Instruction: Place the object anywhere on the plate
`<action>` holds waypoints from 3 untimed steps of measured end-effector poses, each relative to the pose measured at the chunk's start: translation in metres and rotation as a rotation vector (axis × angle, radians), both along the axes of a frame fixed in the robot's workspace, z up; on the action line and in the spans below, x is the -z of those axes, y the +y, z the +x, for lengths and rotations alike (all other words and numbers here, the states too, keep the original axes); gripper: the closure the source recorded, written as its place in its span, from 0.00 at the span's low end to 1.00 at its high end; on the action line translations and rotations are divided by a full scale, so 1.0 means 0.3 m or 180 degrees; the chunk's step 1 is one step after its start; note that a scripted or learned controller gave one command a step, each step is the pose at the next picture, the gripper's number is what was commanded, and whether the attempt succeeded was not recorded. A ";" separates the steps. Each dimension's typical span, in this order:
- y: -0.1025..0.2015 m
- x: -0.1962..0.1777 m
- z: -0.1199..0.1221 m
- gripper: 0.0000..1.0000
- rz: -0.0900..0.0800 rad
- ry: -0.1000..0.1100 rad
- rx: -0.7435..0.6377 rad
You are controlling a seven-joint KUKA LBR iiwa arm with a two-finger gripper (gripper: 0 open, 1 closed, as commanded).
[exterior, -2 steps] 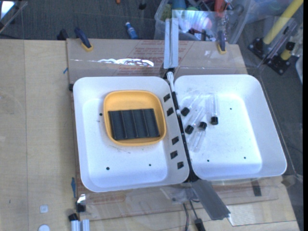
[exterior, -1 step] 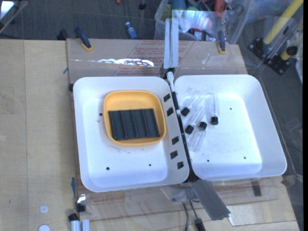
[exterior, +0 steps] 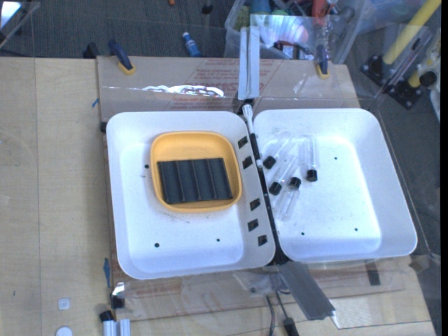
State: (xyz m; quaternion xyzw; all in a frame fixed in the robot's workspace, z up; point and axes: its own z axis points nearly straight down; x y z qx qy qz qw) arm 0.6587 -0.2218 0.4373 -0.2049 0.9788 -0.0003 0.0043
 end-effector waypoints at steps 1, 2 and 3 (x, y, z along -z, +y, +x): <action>0.002 0.002 0.032 1.00 -0.0011 -0.0012 -0.1233; 0.002 0.037 -0.045 1.00 -0.0004 0.0013 -0.2179; -0.002 0.017 0.029 1.00 -0.0017 -0.0006 -0.2962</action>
